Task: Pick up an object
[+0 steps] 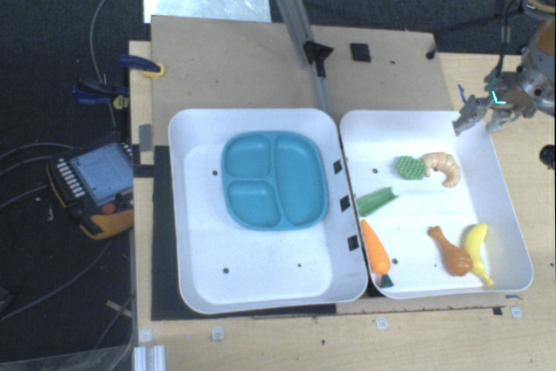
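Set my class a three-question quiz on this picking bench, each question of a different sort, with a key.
1. True or false: the blue divided plate lies in the left bin.
2. Which lies nearest the banana? A) carrot B) chicken drumstick C) broccoli
3. Fill in: the gripper is near the right bin's far ______ corner.

Key: 1 true; 2 B; 3 right.
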Tool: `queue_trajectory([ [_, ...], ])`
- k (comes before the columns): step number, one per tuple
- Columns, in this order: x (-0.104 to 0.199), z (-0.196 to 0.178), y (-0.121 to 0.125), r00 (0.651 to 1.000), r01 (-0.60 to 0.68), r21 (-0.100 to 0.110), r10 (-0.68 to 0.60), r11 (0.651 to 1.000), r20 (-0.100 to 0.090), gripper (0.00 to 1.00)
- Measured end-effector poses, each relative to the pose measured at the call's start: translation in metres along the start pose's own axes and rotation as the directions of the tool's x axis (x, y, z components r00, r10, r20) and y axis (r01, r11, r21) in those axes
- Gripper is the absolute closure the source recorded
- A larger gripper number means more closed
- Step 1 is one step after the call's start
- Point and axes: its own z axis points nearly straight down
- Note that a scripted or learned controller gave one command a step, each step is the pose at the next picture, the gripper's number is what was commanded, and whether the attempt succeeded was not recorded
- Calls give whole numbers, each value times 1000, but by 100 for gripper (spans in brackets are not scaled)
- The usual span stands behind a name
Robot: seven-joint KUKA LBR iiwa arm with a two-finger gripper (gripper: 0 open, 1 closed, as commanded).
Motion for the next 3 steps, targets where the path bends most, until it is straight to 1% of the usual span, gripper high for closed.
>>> queue_trajectory([
  [1, 0, -2, 1, 1000, 1, -3, -1, 1000, 1, 0],
  [2, 6, 52, 10, 1000, 4, 0, -4, 1000, 0, 0],
  [3, 0, 94, 10, 1000, -2, 0, 2, 1000, 1, 0],
])
